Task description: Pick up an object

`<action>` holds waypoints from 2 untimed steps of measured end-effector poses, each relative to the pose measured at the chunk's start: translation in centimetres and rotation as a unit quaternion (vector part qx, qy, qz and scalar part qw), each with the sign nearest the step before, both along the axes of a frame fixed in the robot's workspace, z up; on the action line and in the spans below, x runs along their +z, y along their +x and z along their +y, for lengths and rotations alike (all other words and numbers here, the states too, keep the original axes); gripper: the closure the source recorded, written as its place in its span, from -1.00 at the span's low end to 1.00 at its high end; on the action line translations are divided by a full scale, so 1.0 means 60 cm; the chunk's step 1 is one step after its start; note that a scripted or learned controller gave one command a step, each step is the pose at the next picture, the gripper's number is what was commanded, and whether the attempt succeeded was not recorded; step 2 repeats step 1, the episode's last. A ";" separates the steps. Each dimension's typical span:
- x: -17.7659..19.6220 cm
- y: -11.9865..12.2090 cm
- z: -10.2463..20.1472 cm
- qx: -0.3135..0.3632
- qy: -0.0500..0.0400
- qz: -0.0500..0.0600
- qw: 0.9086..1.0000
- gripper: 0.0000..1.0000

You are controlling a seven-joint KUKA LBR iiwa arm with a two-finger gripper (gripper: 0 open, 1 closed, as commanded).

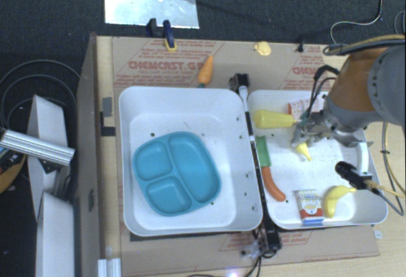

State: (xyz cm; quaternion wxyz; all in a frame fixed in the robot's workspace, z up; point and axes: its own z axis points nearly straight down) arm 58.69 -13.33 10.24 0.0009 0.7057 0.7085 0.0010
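Slanted overhead view of the surface (pixel 190 54) bearing two shallow white bins. The left bin (pixel 136 104) carries a blue divided plate (pixel 176 172), and the right bin (pixel 374 206) carries the loose items. The arm (pixel 361 89) enters from the right, with its end effector (pixel 305 137) low over the upper middle of the right bin. Directly beneath it is a small yellow piece (pixel 304 152), the likeliest target. From this angle it cannot be told whether the end effector is released, clenched or already gripping that piece, which sits at its tip, touching or nearly so. A larger yellow cone-shaped item (pixel 274 119) lies just to the left and a red-and-white packet (pixel 297 108) just behind. A green strip (pixel 262 154) and an orange carrot (pixel 274 186) run along the left wall. A small carton (pixel 308 203) and a banana (pixel 335 198) rest near the front wall, well apart from the end effector. Judgement: the step in hand is the grasp itself. To do it well, centre the end effector across the narrow side of the small piece and close fully before any lift. Then rise straight up, so that the cone and the packet are not nudged. The piece is small and probably smooth, so an off-centre grip may squeeze it out sideways.
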 end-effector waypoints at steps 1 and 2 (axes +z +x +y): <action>0.143 0.016 0.112 0.002 0.000 -0.001 1.000 1.00; 0.143 0.016 0.112 0.002 0.000 -0.001 1.000 1.00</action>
